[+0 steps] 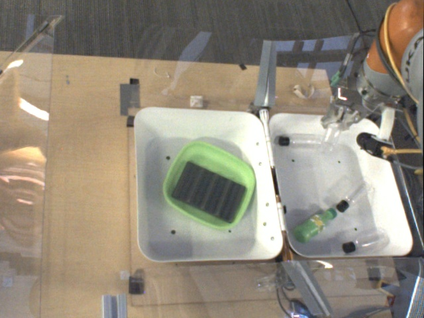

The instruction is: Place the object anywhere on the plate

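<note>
While the pale wooden counter [79, 197] carries both shallow white bins, the work is split between them: the left white bin [149, 237] holds the lime-green square plastic plate with a dark ribbed centre [209, 185], and the right white bin [381, 240] holds the small green bottle-shaped object with a yellowish neck and dark cap [316, 225], lying on its side near the front. The grey arm with its orange band [401, 25] stands over the far right corner of the right bin, with the pincer [339, 116] near that bin's back rim, well apart from the green object; whether it is released or clenched cannot be told from this view, and nothing is seen between its tips. Clear plastic items, hard to make out, lie just beside the object [358, 194]. Judged risks: the rounded object may roll or slip from a grasp; the neighbouring clear pieces may be snagged; the carry across the ridge between bins may knock it loose; a tilted plate rim may shed it.
</note>
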### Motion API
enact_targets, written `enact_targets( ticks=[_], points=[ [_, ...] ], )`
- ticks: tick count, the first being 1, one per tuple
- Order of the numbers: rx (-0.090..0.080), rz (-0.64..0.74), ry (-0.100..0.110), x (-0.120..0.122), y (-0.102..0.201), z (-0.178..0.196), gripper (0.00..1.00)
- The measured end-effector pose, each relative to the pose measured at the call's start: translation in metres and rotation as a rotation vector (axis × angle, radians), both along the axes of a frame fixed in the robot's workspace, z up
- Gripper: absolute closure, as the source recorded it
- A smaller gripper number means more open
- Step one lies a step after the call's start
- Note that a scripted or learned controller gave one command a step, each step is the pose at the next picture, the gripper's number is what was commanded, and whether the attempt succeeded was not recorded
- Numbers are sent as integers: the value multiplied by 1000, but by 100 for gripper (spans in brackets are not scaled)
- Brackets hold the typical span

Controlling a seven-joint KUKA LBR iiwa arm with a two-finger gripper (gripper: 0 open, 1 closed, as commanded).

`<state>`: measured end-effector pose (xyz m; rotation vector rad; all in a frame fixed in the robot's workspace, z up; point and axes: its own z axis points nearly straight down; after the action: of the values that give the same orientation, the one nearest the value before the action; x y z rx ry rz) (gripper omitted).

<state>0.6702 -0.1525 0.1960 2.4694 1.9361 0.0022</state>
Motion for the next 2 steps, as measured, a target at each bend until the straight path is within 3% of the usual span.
enact_targets(
  ticks=[1, 2],
  points=[
    [1, 240, -3, -43, 67, 20, 100],
    [1, 423, -1, -78, 131, -4, 100]
  ],
)
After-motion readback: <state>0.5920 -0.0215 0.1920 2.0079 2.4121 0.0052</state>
